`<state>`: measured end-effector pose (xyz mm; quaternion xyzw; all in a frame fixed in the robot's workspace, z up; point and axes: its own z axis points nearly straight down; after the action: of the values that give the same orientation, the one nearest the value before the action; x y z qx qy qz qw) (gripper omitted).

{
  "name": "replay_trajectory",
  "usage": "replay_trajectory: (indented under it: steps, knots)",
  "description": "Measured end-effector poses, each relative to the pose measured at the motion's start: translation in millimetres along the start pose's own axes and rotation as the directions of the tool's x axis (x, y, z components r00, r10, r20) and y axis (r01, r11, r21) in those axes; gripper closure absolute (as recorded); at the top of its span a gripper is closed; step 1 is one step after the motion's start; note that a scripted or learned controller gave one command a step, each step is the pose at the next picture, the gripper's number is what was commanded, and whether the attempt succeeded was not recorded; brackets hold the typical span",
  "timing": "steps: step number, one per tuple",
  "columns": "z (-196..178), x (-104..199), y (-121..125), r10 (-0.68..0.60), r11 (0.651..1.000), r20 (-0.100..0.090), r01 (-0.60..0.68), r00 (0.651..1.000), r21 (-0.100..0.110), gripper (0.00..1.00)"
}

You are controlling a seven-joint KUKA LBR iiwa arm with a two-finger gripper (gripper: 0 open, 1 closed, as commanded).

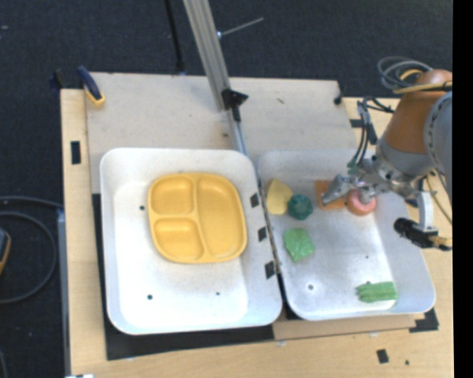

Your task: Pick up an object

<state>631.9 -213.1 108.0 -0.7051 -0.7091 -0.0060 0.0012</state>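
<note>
My gripper (pixel 349 187) hangs low over the upper right part of the right bin (pixel 410 278), with the arm's orange band (pixel 410 124) above it. A pink-red round object (pixel 362 204) lies right under the gripper, partly covered by it. An orange block (pixel 328 193) sits just to its left, touching or nearly touching the gripper. Further left in the same bin lie a yellow piece (pixel 278 197) and a dark green ball (pixel 300 206). A light green lump (pixel 299 244) is below them, and a flat green piece (pixel 376 291) lies near the bin's front right corner.
The left bin (pixel 122 290) holds a yellow divided plate (pixel 197 216). A metal pole (pixel 209 50) rises from the bench behind the bins. Cables (pixel 414 231) hang from the arm over the right bin's right rim.
</note>
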Motion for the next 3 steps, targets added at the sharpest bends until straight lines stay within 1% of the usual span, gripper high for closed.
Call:
replay_trajectory:
  steps: [1,2,3]
  knots:
    - [-14.8,-6.1,1.0,-0.001,1.000,0.016,0.002,1.000,-0.010,1.00]
    - [-60.3,-6.9,-2.5,0.004,1.000,0.013,-0.004,1.000,0.001,1.00]
    - [-123.7,-3.6,4.4,0.002,1.000,0.014,-0.002,1.000,-0.002,1.00]
